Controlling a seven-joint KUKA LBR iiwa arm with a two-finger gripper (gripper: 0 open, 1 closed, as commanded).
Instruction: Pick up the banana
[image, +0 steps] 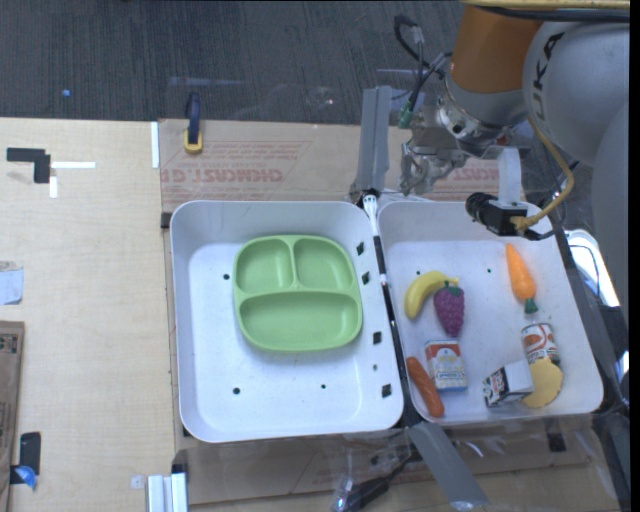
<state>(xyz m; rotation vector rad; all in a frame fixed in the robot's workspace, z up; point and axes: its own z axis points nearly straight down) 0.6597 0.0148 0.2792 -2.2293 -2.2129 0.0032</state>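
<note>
From the camera view above the bench, my gripper (428, 172) hangs over the far rim of the right bin (585, 330), holding nothing; I cannot tell how my jaws stand. The banana (424, 292) lies below me toward the near side, in the bin's left half, close to the wall it shares with the left bin (190, 330). Its long axis runs diagonally, stem up-right, and that end touches the purple grapes (450, 308). I judge the wall side offers little finger room; closing across the curved middle looks safest.
</note>
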